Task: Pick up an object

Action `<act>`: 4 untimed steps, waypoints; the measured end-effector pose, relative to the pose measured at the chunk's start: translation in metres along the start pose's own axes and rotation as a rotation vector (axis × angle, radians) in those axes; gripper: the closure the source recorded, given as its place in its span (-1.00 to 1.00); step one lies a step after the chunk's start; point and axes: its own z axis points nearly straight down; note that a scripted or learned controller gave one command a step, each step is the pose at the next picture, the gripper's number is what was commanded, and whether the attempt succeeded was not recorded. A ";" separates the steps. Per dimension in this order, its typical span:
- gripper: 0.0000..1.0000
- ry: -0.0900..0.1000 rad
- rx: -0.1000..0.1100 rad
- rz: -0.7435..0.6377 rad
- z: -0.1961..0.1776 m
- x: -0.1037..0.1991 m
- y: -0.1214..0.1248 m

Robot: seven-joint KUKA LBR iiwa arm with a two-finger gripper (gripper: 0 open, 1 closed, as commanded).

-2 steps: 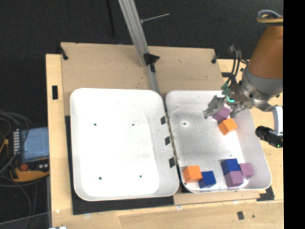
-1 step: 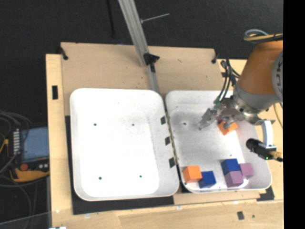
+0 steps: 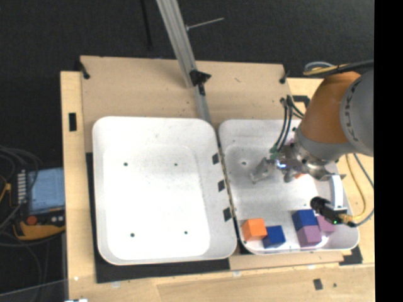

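Seen from above: gripper point(image 3: 259, 172) low over bare floor of right bin point(image 3: 252, 140); jaws' state impossible to tell. Orange block point(image 3: 254, 228), two blue blocks point(image 3: 274, 236) point(image 3: 304, 219), purple block point(image 3: 309, 234) clustered along near wall, apart from gripper.

The shallow white left bin point(image 3: 157, 187) has lots of open room, while small blocks, orange point(image 3: 254, 228), blue point(image 3: 274, 236) and purple point(image 3: 308, 234), crowd what looks like the right white bin's point(image 3: 242, 140) near edge.
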 end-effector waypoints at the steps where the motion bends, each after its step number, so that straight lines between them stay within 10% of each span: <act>1: -1.00 0.000 -0.009 0.002 0.045 -0.001 0.002; 2: 1.00 0.001 -0.013 0.010 0.033 -0.002 0.002; 4: 1.00 0.000 -0.014 -0.007 -0.083 -0.006 0.011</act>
